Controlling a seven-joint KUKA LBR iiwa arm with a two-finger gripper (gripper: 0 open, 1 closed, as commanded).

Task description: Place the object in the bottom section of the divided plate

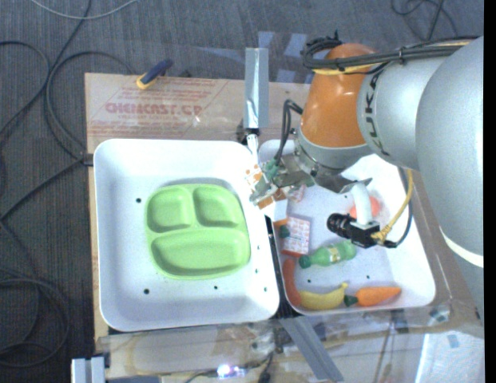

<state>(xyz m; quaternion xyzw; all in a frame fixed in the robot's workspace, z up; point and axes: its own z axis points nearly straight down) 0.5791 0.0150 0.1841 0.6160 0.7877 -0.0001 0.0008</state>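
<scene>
While gripper (pixel 267 183) (grip state unclear) hovers, two bins: one plate (pixel 200 231), one banana (pixel 321 297), one carrot (pixel 374 295).

The counter (pixel 120 106) is a brown board with faded red lettering. Two white bins rest on it side by side: the left bin (pixel 112 182) toward 9 o'clock, the right bin (pixel 415 282) toward 3. A blue-and-yellow tool (pixel 153 73) lies near 11 o'clock.
</scene>
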